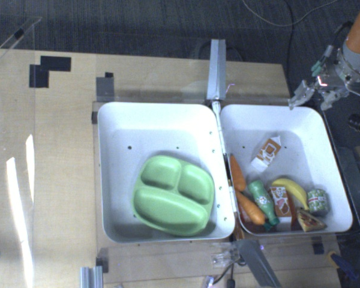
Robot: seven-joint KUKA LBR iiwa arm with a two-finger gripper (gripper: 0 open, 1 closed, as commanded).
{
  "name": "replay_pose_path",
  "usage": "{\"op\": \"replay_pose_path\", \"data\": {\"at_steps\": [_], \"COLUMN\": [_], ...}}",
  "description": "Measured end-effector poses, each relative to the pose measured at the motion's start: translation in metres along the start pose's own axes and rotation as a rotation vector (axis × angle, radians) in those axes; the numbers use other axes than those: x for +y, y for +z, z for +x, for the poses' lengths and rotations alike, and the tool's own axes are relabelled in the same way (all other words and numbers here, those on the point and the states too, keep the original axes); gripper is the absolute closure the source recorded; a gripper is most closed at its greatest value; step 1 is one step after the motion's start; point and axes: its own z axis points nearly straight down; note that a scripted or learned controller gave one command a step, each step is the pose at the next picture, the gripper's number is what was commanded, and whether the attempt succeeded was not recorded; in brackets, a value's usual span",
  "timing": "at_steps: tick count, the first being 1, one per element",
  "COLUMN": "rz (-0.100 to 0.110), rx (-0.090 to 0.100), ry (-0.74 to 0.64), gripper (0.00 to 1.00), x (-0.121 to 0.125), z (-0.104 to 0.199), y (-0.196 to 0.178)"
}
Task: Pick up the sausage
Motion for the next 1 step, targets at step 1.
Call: {"op": "replay_pose_path", "data": {"at_steps": [1], "rz": [0.000], "rx": [0.000], "ry": [-0.061], "gripper": [0.00], "x": [-0.0760], "z": [0.0125], "y": [0.1189]}}
